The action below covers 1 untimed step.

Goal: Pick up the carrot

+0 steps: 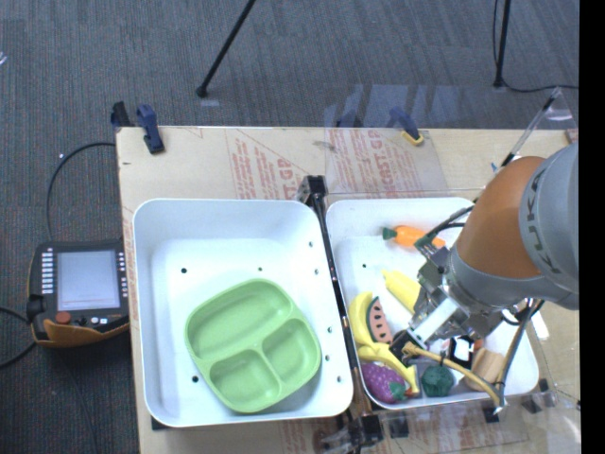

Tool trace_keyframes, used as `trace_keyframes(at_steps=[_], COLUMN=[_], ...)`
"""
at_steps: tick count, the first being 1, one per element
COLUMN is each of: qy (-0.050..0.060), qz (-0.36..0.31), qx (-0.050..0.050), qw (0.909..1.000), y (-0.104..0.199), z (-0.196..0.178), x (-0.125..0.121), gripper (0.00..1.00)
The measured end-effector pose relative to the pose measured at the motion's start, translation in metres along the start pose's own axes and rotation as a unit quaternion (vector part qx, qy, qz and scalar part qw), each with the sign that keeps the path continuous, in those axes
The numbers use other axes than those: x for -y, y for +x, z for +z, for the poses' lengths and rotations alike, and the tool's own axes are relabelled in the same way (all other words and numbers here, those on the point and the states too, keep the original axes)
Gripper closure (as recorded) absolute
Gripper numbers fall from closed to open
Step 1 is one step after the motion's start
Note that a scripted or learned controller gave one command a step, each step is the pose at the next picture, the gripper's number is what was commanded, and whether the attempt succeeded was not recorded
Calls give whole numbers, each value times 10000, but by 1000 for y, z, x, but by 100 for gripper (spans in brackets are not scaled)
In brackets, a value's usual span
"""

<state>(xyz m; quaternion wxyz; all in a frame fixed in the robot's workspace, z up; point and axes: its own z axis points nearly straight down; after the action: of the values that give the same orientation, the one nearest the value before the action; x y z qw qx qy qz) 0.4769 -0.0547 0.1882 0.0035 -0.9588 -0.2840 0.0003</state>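
Although you had the green three-compartment plastic tray (252,345) alone in the left bin (151,253), your small orange toy carrot with green top (408,235) lay at the right bin's (359,218) far side, likely light, rigid and slick (best pinched mid-body). Nearer sat yellow bananas (401,289) and a watermelon slice (377,321). The gripper (414,335) hovered over them, well short of it; I couldn't tell its spread.
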Motion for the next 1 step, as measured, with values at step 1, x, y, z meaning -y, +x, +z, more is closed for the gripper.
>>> trace_keyframes(at_steps=[1], qy=[-26], qz=[463], qx=[-6], qw=[9989], y=[38], z=[-93], x=[-21], gripper=[100])
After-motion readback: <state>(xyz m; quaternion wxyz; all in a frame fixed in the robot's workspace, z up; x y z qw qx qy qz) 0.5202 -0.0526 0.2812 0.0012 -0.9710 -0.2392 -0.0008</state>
